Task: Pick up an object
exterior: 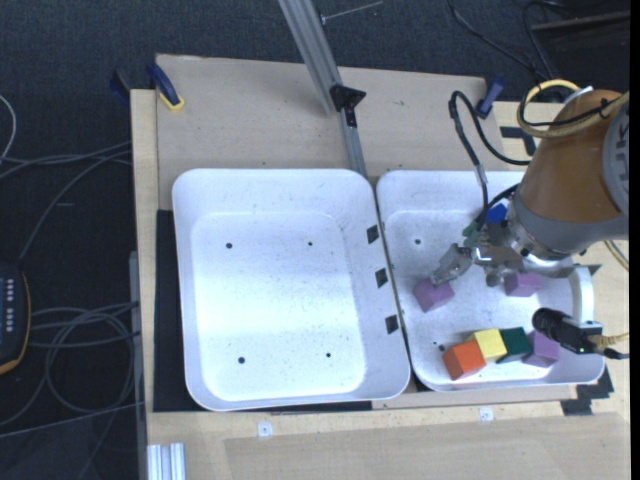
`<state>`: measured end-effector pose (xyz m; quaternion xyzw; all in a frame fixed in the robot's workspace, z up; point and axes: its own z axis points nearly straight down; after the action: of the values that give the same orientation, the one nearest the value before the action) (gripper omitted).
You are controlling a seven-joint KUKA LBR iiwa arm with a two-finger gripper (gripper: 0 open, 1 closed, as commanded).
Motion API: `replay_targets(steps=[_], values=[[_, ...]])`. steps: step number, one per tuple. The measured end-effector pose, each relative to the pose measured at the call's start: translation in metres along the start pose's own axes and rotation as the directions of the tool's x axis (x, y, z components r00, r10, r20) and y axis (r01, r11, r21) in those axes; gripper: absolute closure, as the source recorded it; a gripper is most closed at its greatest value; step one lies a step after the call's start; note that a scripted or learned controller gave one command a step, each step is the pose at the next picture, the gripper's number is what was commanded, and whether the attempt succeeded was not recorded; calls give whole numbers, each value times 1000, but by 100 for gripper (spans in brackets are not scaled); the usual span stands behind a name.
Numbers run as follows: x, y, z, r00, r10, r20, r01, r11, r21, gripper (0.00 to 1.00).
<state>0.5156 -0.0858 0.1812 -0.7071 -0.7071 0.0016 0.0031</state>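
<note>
The arm reaches into the right bin [400, 203], its end effector [470, 263] down low with fingers spread apart, released and grasping nothing. One finger [450, 265] points down at a purple block [433, 293] lying just beneath its tip; another purple block [522, 284] sits by the other side. Near the bin's front edge an orange block [464, 358], a yellow one [490, 344], a green one [515, 342] and a purple one [545, 348] huddle in a row. The left bin [200, 208] lies beside it on the worktop [250, 103].
</note>
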Motion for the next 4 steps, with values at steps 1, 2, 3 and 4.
replay_targets(steps=[1,2,3,4], values=[[-6,-4,46,1000,1,0,-1,1000,0,0],[-5,-2,32,1000,-1,1,1,1000,-8,100],[-4,4,-12,1000,-2,3,2,1000,-13,100],[-4,5,-24,1000,-1,2,1,1000,-11,100]])
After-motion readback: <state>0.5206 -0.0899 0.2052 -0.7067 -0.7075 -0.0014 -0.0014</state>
